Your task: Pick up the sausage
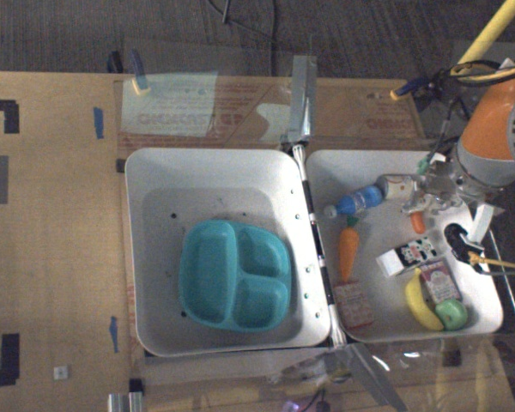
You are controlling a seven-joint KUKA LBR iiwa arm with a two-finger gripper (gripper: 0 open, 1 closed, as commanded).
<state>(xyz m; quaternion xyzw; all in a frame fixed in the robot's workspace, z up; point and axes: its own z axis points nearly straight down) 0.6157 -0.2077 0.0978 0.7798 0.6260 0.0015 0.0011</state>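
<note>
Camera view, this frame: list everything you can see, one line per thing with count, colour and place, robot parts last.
Bins: 2, white, side by side on the bench.
Divided tray: 1, teal, in the left bin.
Bottle: 1, blue and clear, lying at the right bin's upper left.
Carrot: 1, orange, below the bottle.
Packet: 1, reddish brown, right bin's lower left.
Small box: 1, white with black marks, mid right bin.
Card: 1, purplish, right of the small box.
Banana: 1, yellow, lower right.
Green item: 1, beside the banana.
Sausage: 1, orange-red, partly visible under the gripper.
Gripper: 1, grey metal, over the right bin's upper part.
Arm: 1, grey with orange band, from the right.
</note>
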